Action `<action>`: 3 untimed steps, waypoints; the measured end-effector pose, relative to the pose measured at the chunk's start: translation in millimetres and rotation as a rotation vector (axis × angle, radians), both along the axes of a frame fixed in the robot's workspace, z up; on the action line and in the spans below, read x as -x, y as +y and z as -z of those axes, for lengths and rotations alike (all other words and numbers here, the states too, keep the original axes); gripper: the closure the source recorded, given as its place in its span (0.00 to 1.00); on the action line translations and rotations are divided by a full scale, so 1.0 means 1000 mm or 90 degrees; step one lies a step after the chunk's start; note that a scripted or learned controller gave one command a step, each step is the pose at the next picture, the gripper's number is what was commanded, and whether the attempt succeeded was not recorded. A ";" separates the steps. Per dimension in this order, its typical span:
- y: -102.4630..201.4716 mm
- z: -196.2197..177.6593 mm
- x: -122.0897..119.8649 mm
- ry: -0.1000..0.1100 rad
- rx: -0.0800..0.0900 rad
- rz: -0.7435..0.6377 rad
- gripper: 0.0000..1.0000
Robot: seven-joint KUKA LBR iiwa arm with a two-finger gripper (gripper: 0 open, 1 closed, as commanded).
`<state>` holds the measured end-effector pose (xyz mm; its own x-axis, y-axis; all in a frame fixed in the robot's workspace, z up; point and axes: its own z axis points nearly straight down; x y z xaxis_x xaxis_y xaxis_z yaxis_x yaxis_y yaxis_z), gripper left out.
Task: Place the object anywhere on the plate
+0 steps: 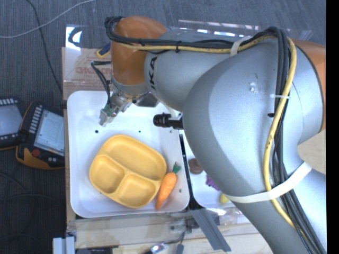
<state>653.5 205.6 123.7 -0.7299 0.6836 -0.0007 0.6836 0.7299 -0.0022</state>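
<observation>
While lying in the left bin [77, 157], carrot [167, 188] leans against the near-right edge of the yellow plate [127, 169], outside it. Gripper [107, 115] hangs above the bin's far-left floor, nothing between its fingers; opening cannot be told.

i see bright, even overhead light; glare on the white bin [77, 142] below the gripper [104, 118], soft shadows, slightly soft focus.

Glossy yellow plastic plate [127, 170], smooth white bin [79, 157]
</observation>
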 end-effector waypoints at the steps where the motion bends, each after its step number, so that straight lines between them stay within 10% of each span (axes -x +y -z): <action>1: 0.022 -0.022 0.003 -0.003 0.001 -0.096 1.00; 2: 0.027 -0.104 -0.004 -0.003 -0.001 -0.085 1.00; 3: 0.027 0.006 -0.006 -0.001 0.002 -0.110 1.00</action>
